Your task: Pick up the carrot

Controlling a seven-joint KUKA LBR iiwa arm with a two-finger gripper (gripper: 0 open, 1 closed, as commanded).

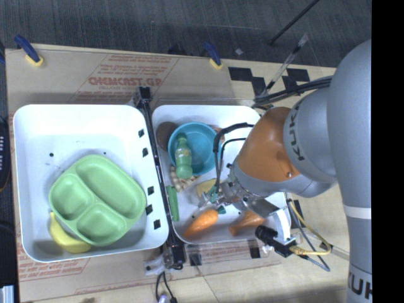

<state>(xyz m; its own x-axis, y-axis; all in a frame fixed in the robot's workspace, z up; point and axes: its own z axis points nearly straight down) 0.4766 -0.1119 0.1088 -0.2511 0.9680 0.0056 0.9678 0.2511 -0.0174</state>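
Camera view: the gripper (218, 201) hangs low in the right bin (165, 169), reaching for the carrot (201, 222) lying just below-left of it. Next, I judge: descend and close.

Two white bins (25, 169), two carrots (201, 222), one green plate (98, 197), one blue bowl (201, 145).

I am looking down on a robotics lab bench, not a home. A brown board (120, 74) printed with a supplier's name is fixed with blue clamps (28, 50). Two white bins (31, 169) sit clipped together, cables (309, 245) trail beside them, and dark carpet (158, 11) lies beyond.
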